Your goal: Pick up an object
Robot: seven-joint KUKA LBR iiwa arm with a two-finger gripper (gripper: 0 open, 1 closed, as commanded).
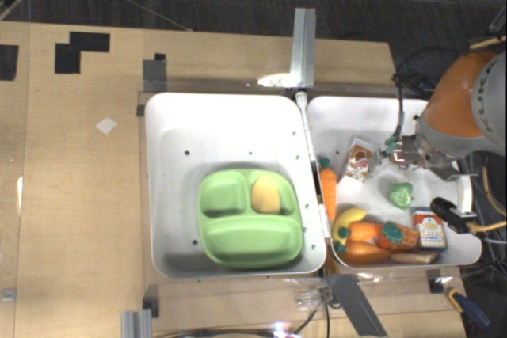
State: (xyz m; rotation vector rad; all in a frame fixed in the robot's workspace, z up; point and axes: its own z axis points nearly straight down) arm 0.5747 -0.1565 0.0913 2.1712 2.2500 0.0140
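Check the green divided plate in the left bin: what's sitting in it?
The green divided plate holds one yellow, lemon-like item in its upper right compartment. Its other two compartments show bare green. Whatever is under the plate or beneath that item is covered.

No writing can be read anywhere. The small packet (359,161) and the red-labelled can (428,229), both in the right bin (348,119), carry print too small to make out.

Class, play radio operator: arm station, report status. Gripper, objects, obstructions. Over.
Arm over right bin, far right side. Green toy loose beside it; other toys heaped at near wall. Yellow piece in green tray, left bin.
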